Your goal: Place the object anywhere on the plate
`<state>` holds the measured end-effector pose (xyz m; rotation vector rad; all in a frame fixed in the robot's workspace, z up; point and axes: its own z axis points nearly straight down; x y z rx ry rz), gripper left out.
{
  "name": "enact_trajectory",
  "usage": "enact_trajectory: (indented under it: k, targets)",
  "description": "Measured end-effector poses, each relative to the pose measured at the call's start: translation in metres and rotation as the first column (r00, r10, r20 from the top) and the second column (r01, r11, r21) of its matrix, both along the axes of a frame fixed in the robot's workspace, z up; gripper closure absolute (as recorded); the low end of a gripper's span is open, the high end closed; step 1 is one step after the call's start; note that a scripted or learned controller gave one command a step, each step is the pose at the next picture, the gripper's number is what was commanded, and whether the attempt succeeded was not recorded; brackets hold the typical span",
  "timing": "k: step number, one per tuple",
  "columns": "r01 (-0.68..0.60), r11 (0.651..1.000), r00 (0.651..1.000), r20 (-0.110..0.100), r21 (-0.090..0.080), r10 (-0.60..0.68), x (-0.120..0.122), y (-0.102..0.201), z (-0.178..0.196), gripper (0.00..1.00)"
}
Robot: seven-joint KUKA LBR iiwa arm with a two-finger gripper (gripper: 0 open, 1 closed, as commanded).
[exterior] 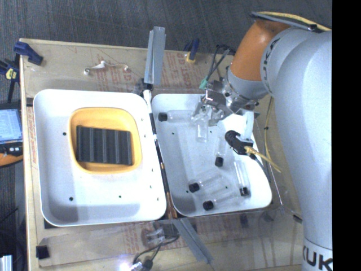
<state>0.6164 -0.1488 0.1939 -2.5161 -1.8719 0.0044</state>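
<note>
- gripper hangs low over the far end of the right bin; cannot tell if it is wide or narrow, as glare and clear plastic blur it
- nothing visibly held, so I would not count a grasp
- a clear tube lies right under or just beside the gripper, toward the near side; touching or not, cannot tell
- that is likely the task's object: see-through, thin, hard to pick out against the white bin floor
- more clear tubes with black caps lie further toward the near end of the same bin, well apart from the gripper
- step in hand looks like the pick: centre over one tube, straddle it across its short axis, close firmly since smooth plastic will likely slip or roll
- lift clear of both bin walls before crossing
- yellow plate sits in the left bin, well off to the gripper's side
- a dark ribbed block covers the plate's middle; drop on it or on the bare rim
</note>
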Motion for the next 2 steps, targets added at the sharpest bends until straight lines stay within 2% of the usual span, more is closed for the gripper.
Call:
enact_trajectory:
  k: [1, 2]
  targets:
    - [-0.158, 0.987, 0.987, 0.005, -0.002, 0.158, 0.022, 0.064, -0.002, 1.00]
    - [-0.305, 0.952, 0.952, -0.001, -0.001, 0.305, 0.008, 0.113, -0.004, 1.00]
